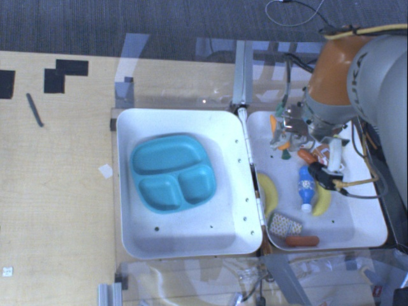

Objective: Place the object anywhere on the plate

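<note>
A blue plate with three compartments lies in the left bin, nothing on it. My gripper hangs low over the back of the right bin, under the orange wrist band. Small orange and green pieces sit just left of it, and an orange piece lies just in front. Further forward are a blue bottle, a yellow banana by the left wall and a second banana beside the bottle. The arm hides whatever is directly beneath the gripper.
A speckled pouch and a red-brown sausage lie at the right bin's front. A metal divider runs between the bins at the back. Cables hang around the wrist. The wooden bench stretches away to the left.
</note>
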Controlling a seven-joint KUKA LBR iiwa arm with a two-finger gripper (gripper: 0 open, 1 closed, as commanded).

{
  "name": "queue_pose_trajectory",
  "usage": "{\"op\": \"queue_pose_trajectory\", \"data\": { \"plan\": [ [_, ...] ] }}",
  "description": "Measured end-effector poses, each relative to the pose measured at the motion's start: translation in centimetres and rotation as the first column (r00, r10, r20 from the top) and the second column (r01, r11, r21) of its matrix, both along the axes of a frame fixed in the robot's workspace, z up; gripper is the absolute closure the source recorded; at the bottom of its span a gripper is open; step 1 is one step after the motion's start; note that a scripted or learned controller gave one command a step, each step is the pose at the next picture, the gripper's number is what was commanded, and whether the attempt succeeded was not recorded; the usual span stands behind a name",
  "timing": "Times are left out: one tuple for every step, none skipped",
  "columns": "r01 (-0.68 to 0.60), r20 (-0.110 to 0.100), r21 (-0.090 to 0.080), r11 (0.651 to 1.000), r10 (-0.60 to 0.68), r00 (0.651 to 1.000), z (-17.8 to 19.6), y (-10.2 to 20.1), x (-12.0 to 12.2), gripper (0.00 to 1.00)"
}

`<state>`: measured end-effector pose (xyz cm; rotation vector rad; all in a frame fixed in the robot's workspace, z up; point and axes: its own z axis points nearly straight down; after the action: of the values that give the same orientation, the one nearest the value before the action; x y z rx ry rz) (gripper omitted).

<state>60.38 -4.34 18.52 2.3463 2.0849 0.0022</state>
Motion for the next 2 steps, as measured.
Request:
{"op": "queue_pose_trajectory", "data": {
  "plan": [
    [-0.002,0.000,0.002,1.000,0.002,1.000,0.0,7.7,1.1,1.00],
    [-0.057,-0.001,0.002,0.998,0.057,0.998,0.0,14.8,-1.5,1.00]
  ]
}}
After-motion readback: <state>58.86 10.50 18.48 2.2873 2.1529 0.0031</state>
